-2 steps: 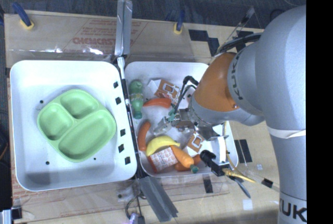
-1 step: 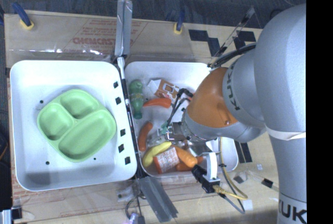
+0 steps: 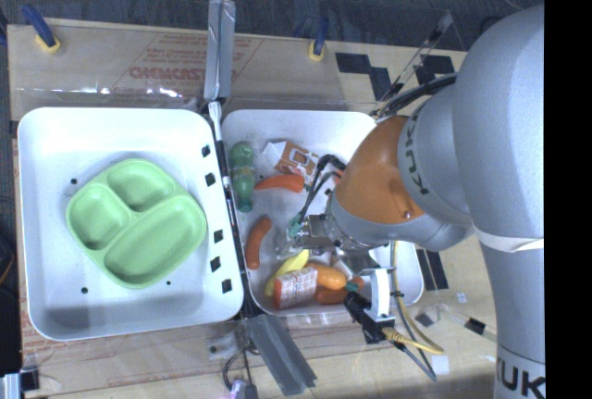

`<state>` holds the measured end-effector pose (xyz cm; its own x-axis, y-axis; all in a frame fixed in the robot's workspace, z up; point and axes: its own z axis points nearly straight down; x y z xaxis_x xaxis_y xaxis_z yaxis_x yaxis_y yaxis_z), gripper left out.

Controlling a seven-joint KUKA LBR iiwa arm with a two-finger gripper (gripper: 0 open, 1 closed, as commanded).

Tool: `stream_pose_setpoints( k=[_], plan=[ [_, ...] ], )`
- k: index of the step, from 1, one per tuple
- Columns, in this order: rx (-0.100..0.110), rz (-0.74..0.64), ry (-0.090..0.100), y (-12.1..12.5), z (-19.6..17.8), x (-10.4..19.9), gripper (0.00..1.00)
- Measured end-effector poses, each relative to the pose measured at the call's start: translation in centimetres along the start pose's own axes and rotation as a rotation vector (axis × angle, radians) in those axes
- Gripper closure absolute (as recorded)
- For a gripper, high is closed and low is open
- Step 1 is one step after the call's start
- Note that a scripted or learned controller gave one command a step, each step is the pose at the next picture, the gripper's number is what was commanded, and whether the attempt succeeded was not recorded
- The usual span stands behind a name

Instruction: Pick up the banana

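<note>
Beside the bottle (image 3: 298, 288), banana (image 3: 292, 262) under the gripper (image 3: 310, 235); finger state unclear

The two bins (image 3: 46, 203) look like smooth white plastic with a soft sheen, and the green divided plate (image 3: 136, 221) in the left one is matt plastic. The worktop (image 3: 120, 55) beneath looks like pale wood or board under a clear glossy film. The arm (image 3: 499, 129) has smooth grey casing, with a glossy orange band (image 3: 375, 180).
</note>
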<state>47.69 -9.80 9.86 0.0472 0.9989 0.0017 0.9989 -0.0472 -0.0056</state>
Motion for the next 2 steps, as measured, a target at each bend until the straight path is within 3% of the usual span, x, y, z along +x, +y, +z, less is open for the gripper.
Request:
stream_pose_setpoints(
  k=[1,2],
  plan=[
    [0.000,0.184,0.000,2.7,-9.2,7.4,1.00],
    [0.000,0.244,-0.002,8.4,-14.4,14.8,1.00]
  ],
)
